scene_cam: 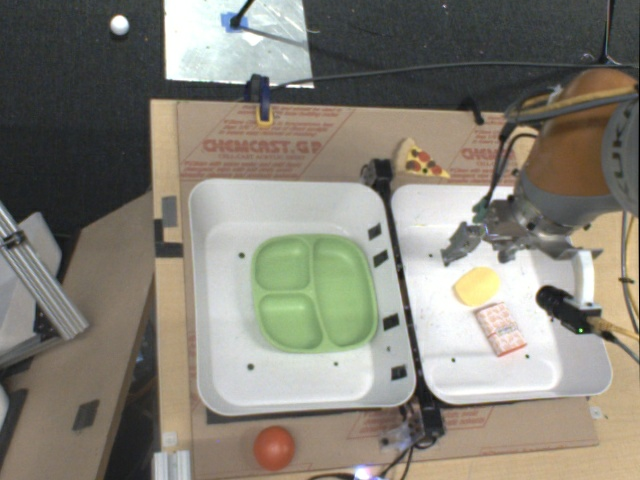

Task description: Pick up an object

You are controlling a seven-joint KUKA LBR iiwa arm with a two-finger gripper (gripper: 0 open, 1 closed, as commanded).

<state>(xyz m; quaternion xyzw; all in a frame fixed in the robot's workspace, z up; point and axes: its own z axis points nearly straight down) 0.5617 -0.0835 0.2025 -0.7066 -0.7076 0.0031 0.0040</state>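
In the right bin lie a yellow, lemon-like lump and a small red-and-white patterned packet just in front of it to the right. My gripper hovers just behind the yellow lump, open, with nothing between its fingers. The grey arm with its orange band reaches in from the right.
A green divided plate sits in the left bin. A toy pizza slice lies on the bench behind the bins, and a red ball lies in front. A black part and a cable hang at the right bin's right edge.
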